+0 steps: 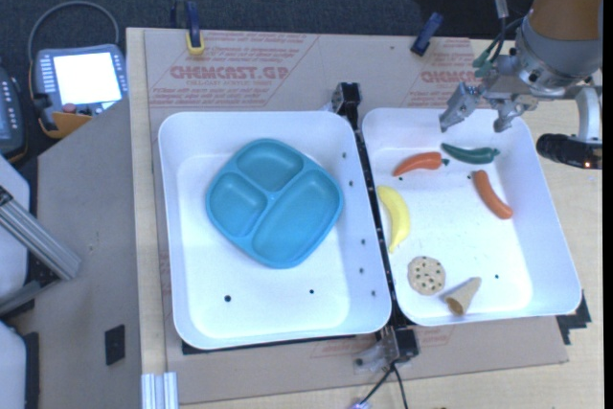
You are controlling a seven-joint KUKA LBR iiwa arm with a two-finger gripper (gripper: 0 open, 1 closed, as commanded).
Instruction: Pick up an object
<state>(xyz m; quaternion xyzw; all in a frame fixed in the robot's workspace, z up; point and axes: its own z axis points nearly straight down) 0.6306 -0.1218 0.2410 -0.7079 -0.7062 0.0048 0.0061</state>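
On the cardboard-topped bench (287, 62) we see two white bins; the right bin (551, 235) holds the toy food. Our gripper (482, 111) hangs with fingers apart, holding nothing, just above the green pepper (471, 151) at the bin's far side, beside an orange pepper (420, 164). We judge it light, rigid and slick; we'd grip across its narrow middle.
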